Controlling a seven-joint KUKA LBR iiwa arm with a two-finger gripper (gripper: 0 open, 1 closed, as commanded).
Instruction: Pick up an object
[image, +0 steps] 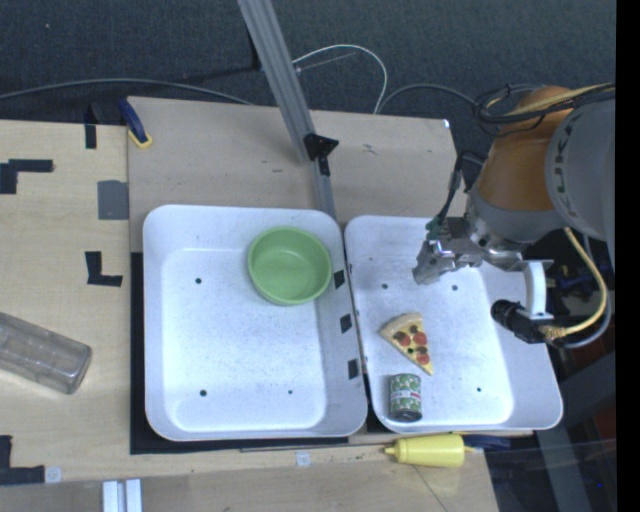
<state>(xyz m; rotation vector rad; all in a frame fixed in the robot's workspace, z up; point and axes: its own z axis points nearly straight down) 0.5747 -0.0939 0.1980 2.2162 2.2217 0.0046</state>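
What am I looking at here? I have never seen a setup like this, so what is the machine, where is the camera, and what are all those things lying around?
This is one picture from a camera fixed above a workbench, looking down at a slant. The grey and orange shape on the right is a robot arm, and its hand hangs over the right bin. Its job is to pick up an object; I see nothing in the hand. That bin holds a toy pizza slice and a small green can. The left bin holds a green bowl. A yellow bottle lies on the bench just in front of the right bin, and a clear plastic container lies far left.
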